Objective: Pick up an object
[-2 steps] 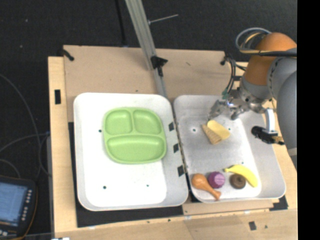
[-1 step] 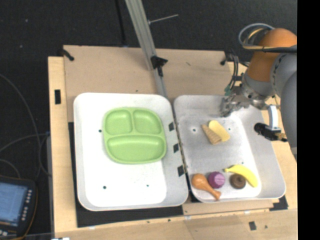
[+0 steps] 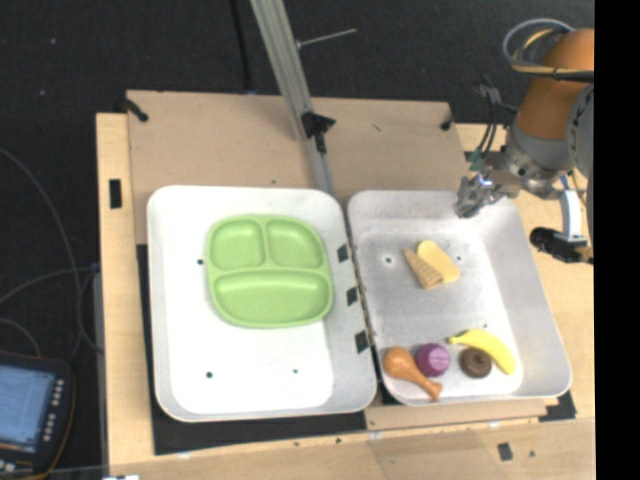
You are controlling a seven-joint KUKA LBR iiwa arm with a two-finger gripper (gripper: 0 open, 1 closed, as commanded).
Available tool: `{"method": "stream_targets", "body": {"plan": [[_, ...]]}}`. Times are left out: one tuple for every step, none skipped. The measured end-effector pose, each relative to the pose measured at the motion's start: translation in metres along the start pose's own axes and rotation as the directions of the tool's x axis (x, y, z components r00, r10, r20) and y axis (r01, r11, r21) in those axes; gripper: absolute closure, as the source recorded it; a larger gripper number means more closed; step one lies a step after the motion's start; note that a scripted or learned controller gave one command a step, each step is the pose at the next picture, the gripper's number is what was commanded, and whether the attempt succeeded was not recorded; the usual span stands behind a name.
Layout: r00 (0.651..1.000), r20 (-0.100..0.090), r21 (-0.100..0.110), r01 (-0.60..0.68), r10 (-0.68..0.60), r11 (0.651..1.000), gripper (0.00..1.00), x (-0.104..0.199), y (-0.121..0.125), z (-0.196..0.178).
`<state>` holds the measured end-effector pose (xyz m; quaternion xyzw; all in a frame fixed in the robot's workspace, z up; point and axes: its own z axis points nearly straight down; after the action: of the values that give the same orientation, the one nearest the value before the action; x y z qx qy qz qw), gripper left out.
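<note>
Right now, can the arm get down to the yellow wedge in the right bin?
Probably yes. The gripper hangs over the right bin's far corner, and the yellow wedge lies alone mid-bin. The banana and the other toys sit along the near edge, apart from it.

The two white bins (image 3: 190, 388) look like smooth plastic with a faint sheen; the green divided plate (image 3: 268, 271) is matt plastic; the bench top (image 3: 200, 138) resembles bare, dull fibreboard; the slanted pole (image 3: 285, 63) has a brushed metal look.
</note>
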<state>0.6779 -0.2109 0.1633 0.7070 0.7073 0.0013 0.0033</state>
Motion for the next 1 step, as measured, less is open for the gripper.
{"method": "stream_targets", "body": {"plan": [[1.000,0.001,-0.002,-0.001,0.001,1.000,1.00,-0.0092,-0.0030,-0.0589]]}}
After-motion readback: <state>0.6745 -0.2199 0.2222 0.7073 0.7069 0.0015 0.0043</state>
